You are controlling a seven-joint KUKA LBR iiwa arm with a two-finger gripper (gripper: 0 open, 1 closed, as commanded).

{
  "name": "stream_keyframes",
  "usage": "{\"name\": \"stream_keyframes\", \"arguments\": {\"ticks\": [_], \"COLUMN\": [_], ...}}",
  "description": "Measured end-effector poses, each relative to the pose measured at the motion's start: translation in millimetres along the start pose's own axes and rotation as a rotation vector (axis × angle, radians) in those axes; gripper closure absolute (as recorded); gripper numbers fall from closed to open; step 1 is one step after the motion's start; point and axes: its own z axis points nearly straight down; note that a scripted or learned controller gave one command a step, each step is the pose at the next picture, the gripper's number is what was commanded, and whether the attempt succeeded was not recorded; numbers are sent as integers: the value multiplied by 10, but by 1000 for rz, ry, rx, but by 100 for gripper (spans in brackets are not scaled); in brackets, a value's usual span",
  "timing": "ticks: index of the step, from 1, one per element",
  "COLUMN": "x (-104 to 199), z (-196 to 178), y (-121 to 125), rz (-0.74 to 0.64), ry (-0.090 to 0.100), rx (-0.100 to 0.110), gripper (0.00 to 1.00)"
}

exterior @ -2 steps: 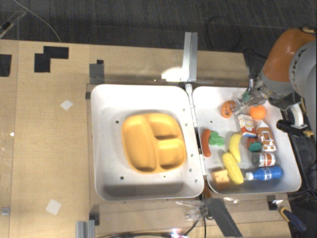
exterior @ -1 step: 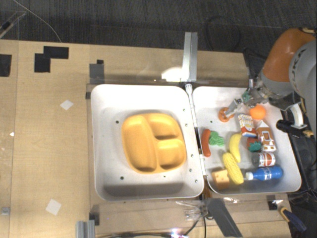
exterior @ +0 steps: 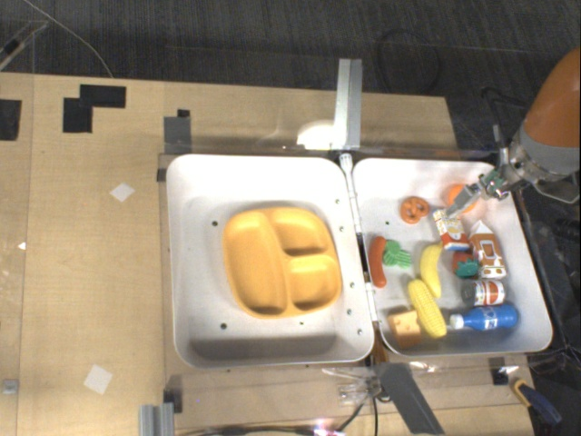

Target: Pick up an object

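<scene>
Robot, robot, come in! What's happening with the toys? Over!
Gripper low over right bin, top corner. Nothing lifted yet. Orange toy right beside it; pumpkin, banana, corn crowded nearby. Yellow tray sits in left bin.

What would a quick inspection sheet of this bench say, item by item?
Surface: wooden bench bearing two white bins side by side.
Job's things: right bin holds toy food: corn cob, banana, hot dog, orange pumpkin, blue bottle, cans and cartons.
Clutter: yellow divided tray in the left bin.
Grippers: gripper low over the right bin's far corner, near an orange piece; grasp unclear.
Cables: thin wires at the front edge.
Surroundings: dark carpet behind.
</scene>
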Motion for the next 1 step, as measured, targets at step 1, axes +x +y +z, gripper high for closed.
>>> {"name": "stream_keyframes", "arguments": {"ticks": [1], "x": [28], "z": [607], "y": [-64], "rz": [5], "ry": [0], "rx": [0], "gripper": [0]}}
